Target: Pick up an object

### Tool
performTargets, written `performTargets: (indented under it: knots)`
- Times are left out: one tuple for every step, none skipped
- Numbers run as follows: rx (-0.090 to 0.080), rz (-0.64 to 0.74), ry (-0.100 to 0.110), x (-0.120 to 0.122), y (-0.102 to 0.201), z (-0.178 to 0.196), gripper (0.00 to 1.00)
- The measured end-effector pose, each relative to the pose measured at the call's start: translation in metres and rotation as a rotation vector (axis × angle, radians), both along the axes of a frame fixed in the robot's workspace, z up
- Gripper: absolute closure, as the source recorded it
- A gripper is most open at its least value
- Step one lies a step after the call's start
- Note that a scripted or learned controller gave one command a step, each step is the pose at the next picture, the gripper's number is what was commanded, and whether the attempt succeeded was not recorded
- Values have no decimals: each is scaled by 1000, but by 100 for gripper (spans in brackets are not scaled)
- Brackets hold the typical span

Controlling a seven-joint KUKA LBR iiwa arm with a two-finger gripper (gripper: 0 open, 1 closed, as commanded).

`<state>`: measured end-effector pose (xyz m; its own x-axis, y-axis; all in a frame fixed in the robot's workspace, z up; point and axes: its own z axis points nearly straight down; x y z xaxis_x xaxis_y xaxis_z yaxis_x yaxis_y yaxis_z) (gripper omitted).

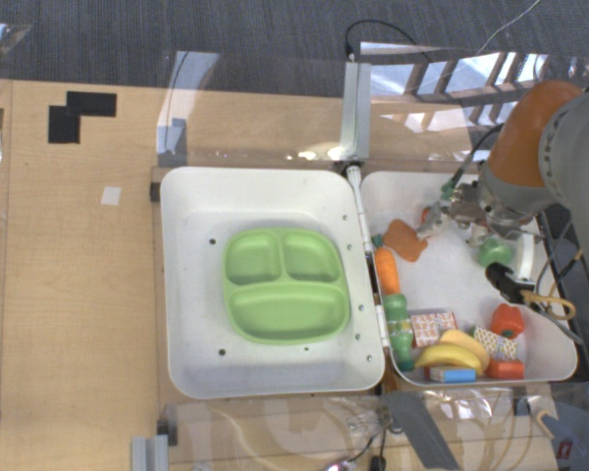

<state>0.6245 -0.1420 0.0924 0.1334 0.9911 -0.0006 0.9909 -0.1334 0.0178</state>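
- The hand (468, 214) hangs low in the right bin (442, 283), near its far side; whether it is apart or together cannot be told.
- Toy food lies in that bin: a carrot (387, 271) by the left wall, a banana (455, 349) and a red pepper (508, 319) at the near end.
- A green divided plate (286, 285) sits in the left bin (191, 263) on the counter (69, 292).

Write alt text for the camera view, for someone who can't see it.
A grey robot arm with an orange band reaches from the right over the right white bin, which holds toy foods including a carrot and a banana. The left bin holds a green divided plate.
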Motion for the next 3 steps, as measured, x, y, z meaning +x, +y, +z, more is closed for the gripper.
performTargets:
  knots:
    - [1,66,-2,9,59,0,0]
    - [3,70,-9,11,61,13,100]
    - [-7,322,-2,-7,18,1,100]
